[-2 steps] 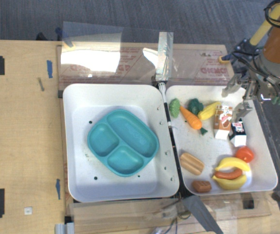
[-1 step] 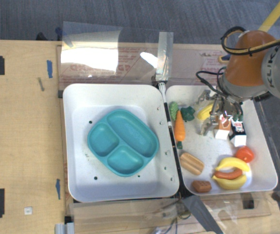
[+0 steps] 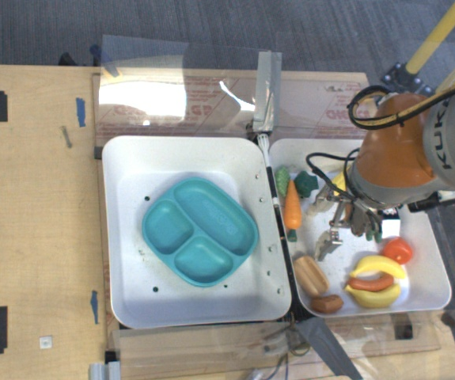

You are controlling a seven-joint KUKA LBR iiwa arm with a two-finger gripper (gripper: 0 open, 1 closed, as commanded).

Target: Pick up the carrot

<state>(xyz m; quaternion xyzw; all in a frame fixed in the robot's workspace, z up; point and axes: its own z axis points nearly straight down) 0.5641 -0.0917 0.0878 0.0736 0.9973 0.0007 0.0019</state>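
Sausage (image 3: pixel 326 302) lies below the upright carrot (image 3: pixel 292 204), green top up; jaws (image 3: pixel 329 244) released.

Grey arm (image 3: pixel 449 145), orange band (black cables looped).

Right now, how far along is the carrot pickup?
Done: the gripper is over the right bin, near the toys. In hand: nothing; it hangs open with bare bin floor between its fingers. Left: the carrot lies flat by the bin's left wall, to the gripper's left, apart from it. The arm must shift over it, descend, close and lift.
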